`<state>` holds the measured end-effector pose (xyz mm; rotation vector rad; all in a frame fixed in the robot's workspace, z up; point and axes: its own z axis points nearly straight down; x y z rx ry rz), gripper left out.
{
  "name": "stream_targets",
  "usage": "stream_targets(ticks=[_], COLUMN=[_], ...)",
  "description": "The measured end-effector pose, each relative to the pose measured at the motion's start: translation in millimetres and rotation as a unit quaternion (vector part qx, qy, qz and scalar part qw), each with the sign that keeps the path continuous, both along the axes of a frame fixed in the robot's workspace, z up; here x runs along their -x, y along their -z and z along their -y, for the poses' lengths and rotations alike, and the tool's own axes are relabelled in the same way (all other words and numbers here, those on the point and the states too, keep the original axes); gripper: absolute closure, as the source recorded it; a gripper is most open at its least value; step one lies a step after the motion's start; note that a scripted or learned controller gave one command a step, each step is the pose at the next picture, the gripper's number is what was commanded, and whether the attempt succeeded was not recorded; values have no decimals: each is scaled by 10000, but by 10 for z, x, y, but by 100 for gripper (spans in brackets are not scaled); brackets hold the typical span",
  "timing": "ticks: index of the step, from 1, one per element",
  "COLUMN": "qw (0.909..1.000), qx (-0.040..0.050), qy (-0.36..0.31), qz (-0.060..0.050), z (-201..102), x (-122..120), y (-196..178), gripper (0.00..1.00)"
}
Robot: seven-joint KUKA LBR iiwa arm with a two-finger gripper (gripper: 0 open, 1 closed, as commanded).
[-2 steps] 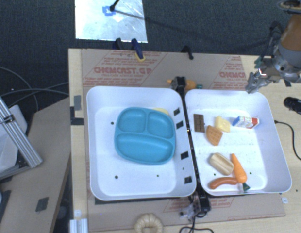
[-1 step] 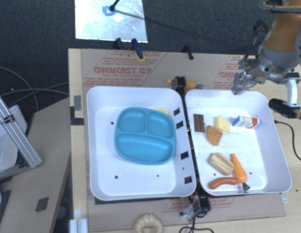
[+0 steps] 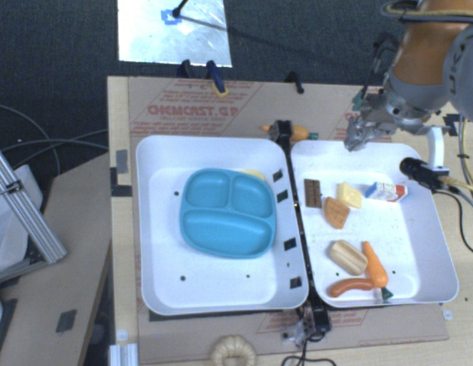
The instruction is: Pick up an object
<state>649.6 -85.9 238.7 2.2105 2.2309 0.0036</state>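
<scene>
A: Where did the pickable things lie?

B: In the right bin [image 3: 431,239]: a chocolate bar [image 3: 312,193], a cheese wedge [image 3: 349,195], a milk carton [image 3: 387,192], a cracker [image 3: 336,213], a bread roll [image 3: 349,256], a carrot [image 3: 375,264] and a sausage [image 3: 351,286].

A: And the end effector [image 3: 358,137]?

B: It hung over that bin's far rim, apart from the food, nothing visibly held; its opening I couldn't tell.

A: Beside that bin?

B: The left bin [image 3: 160,265], holding a blue divided plate [image 3: 227,212].
</scene>
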Motion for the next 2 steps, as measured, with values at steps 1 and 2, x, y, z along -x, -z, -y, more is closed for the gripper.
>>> stream_targets(ticks=[1,2], qw=[10000,10000], qx=[-3,-8], qy=[3,-3], qz=[-10,-6], z=[-433,-959], x=[111,255], y=[133,36], gripper=[100,100])
